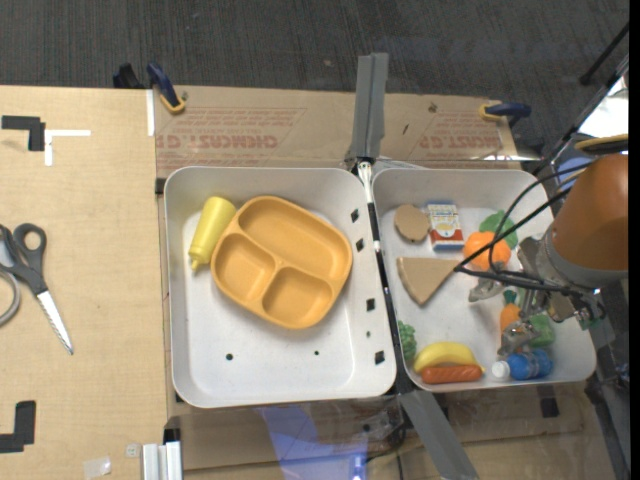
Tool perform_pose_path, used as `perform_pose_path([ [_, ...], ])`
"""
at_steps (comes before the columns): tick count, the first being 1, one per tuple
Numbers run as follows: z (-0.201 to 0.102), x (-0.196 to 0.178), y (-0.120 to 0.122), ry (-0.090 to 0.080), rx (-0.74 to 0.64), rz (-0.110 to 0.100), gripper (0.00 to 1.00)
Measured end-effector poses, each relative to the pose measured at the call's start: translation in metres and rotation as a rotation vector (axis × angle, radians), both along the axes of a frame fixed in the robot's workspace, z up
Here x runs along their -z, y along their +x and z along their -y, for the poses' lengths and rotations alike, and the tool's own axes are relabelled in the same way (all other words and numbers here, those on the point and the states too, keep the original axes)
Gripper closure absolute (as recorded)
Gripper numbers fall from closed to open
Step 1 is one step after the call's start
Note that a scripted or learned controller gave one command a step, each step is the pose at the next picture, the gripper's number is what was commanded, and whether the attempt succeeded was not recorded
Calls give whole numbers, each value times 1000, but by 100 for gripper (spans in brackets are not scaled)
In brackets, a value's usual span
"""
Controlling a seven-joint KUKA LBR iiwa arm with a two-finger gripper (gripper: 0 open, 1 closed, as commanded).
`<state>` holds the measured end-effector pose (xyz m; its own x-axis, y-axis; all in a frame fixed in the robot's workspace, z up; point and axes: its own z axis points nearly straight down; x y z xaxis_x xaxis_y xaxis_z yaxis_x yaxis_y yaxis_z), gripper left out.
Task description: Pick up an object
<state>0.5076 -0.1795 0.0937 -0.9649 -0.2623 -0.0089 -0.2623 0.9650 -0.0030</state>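
My gripper hangs low over the right side of the right bin, below the arm's orange band. Right under it lie a small orange piece and a green item. Close by are a blue bottle, an orange ball, a tan wedge, a yellow banana and a red sausage. A tan round cookie and a small white box sit at the bin's far side. Cables and the wrist hide the space at the gripper's tips.
The left bin holds a yellow divided plate and a yellow bottle. Scissors lie on the bench at far left. Blue clamps pin the cardboard behind the bins. A green leafy piece sits by the right bin's left wall.
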Motion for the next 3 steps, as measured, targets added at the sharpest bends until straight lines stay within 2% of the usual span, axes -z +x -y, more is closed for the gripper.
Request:
perform_pose_path([
  [1, -85, 2, -16, 2, 65, -7, 0],
  [2, -83, 1, 53, 3, 365, -4, 0],
  [3, -70, 0, 106, 4, 531, -2, 0],
])
